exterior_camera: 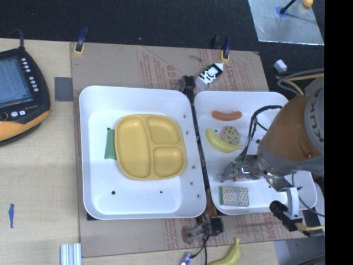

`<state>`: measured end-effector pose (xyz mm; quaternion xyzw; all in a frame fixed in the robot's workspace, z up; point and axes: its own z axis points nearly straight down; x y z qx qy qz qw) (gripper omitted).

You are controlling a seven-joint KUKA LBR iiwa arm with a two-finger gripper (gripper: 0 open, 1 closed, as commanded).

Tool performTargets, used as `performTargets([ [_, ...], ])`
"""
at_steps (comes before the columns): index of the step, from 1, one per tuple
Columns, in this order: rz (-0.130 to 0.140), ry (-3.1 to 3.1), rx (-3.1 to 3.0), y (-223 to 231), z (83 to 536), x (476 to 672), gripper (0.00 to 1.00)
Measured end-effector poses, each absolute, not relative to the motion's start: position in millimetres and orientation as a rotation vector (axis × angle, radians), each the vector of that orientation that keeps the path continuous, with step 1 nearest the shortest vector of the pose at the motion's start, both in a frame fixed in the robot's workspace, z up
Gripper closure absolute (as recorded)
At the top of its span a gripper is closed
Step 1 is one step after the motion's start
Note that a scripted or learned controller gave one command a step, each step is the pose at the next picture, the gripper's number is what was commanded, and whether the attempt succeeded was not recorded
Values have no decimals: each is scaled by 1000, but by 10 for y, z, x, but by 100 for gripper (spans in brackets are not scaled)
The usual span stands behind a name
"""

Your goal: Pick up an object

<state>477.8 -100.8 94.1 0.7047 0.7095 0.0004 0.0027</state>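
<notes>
The arm reaches over the right bin (309, 195), its gripper (236, 171) low above the bin floor; whether its fingers are spread or closed cannot be told, since the view there is blurred. Just beside it lie a yellow banana (219, 141), a speckled cookie (230, 133), a sausage (226, 115) and a patterned sponge (234, 196). The left bin (99, 200) holds a yellow divided plate (149, 146).

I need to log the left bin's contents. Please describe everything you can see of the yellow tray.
The yellow tray looks like smooth plastic, a rounded rectangle with three compartments: one long one at its left, two smaller ones at its right. It lies flat, open side up, slightly turned, near the middle of the left bin. A green object pokes out from under its left edge.
</notes>
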Motion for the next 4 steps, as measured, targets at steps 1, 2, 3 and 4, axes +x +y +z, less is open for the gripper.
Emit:
performTargets([
  [1,-1,2221,2211,-966,945,4780,0],
  [2,0,2219,2212,-955,945,4781,0],
  [3,1,2224,2209,-976,941,4780,0],
  [4,1,2222,2211,-967,942,4780,0],
])
